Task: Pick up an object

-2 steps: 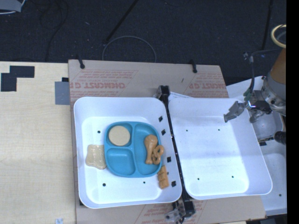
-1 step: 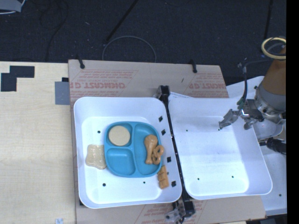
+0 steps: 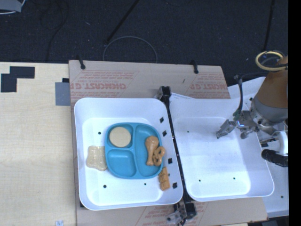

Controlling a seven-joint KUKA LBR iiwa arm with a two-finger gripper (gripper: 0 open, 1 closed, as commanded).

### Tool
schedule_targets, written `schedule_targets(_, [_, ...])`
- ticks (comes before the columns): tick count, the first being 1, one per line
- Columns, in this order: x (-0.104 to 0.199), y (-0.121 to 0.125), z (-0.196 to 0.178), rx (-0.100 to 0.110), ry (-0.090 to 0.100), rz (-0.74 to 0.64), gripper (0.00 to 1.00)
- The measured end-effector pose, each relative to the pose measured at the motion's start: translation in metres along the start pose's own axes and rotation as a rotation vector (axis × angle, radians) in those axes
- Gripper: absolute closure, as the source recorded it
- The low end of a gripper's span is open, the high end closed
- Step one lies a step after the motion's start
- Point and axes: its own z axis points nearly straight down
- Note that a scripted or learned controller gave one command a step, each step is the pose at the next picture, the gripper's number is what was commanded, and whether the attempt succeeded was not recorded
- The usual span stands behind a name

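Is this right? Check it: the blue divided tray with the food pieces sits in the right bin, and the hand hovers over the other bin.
Not quite. The camera view shows the blue divided tray in the left bin, not the right one. The hand hovers over the other bin, the right bin, as you said.

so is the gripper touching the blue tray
Apart. The camera view shows the gripper over the right bin, while the blue tray sits in the left bin, with the divider between the bins separating them.
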Motion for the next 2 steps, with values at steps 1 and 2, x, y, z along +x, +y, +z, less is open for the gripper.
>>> schedule_targets(1, [0.001,0.0,0.053,-0.001,0.0,0.0,0.0])
schedule_targets(2, [0.0,0.0,0.04,-0.004,-0.001,0.002,1.0])
